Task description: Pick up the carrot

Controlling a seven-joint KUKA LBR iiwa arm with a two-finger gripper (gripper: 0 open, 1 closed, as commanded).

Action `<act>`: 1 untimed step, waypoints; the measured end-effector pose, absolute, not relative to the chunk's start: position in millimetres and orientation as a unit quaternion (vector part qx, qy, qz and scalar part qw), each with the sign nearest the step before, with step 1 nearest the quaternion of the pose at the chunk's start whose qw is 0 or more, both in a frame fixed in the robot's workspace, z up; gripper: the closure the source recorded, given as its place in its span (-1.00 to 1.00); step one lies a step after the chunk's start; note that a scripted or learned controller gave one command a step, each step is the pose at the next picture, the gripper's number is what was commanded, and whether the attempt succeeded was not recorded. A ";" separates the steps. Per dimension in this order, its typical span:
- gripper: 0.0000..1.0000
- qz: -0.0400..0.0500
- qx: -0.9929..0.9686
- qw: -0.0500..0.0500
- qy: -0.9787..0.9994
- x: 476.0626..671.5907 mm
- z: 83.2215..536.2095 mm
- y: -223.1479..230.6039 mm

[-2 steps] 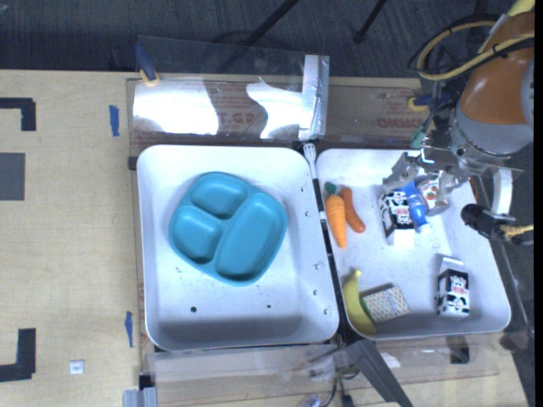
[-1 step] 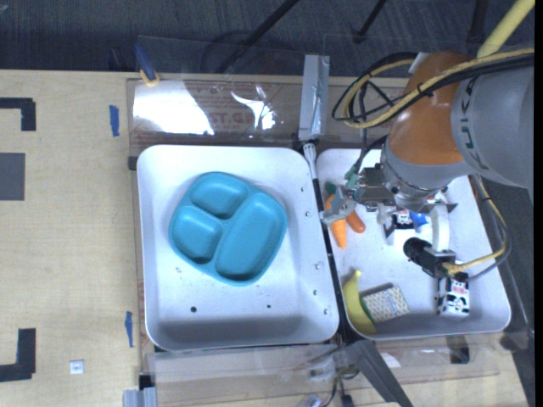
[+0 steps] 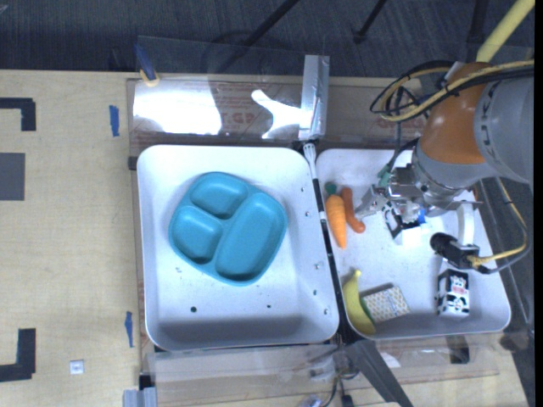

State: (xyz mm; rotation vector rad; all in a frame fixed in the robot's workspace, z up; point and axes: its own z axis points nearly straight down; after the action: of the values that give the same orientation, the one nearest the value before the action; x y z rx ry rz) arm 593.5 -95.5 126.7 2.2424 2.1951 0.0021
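Carrot [image 3: 338,219] lies at the right bin's [image 3: 496,312] left wall, hand [image 3: 397,203] hovering just beside, can't tell its grip.

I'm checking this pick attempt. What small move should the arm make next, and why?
Probably shift the end effector toward the camera view's left and lower it. It hangs in the right bin, beside the carrot, which lies by the bin's left wall with a smaller orange-red piece alongside it.

A blue plate [image 3: 227,225] sits mid left bin [image 3: 161,312]. In the right bin [image 3: 501,312]: banana [image 3: 356,302] at seven o'clock, sponge [image 3: 383,303] beside it, milk carton [image 3: 455,292] at five o'clock.
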 end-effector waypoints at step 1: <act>-1.00 0.001 0.715 0.002 0.700 593.5 126.7 -95.6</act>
State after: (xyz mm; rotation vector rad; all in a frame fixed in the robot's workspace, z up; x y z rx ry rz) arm 593.5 -95.6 126.7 2.2424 2.1950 0.0023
